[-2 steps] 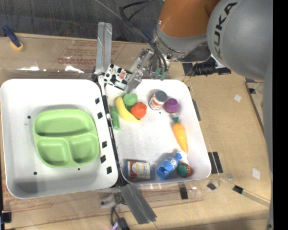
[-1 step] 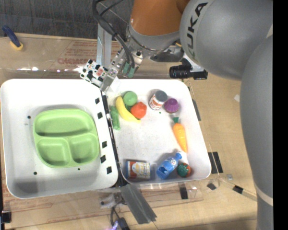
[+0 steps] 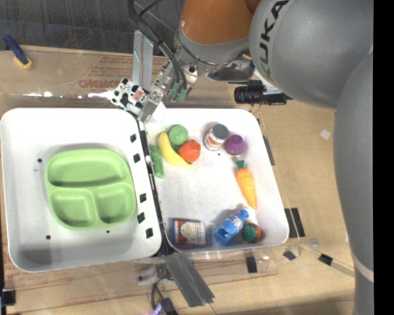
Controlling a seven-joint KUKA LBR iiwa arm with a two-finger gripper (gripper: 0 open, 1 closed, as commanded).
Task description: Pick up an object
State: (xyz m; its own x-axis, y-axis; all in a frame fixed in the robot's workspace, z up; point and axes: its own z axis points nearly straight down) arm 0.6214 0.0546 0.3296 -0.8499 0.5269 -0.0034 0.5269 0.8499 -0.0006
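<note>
Your tool (image 3: pixel 146 102) hangs over the far rim where the two bins meet; how far its fingers stand apart you cannot tell, and nothing shows between them. Just below it in the right bin (image 3: pixel 210 189) lie a yellow curved banana (image 3: pixel 171 152), a green round fruit (image 3: pixel 178 134) touching it, and an orange-red one (image 3: pixel 190 151) beside. Further below-right: carrot (image 3: pixel 247 185), small can (image 3: pixel 216 137), purple ball (image 3: pixel 234 144). Near rim: can (image 3: pixel 189 232), blue bottle (image 3: pixel 230 226). Below-left, a green divided tray (image 3: pixel 90 188) sits in the left bin (image 3: pixel 20 136).
</note>
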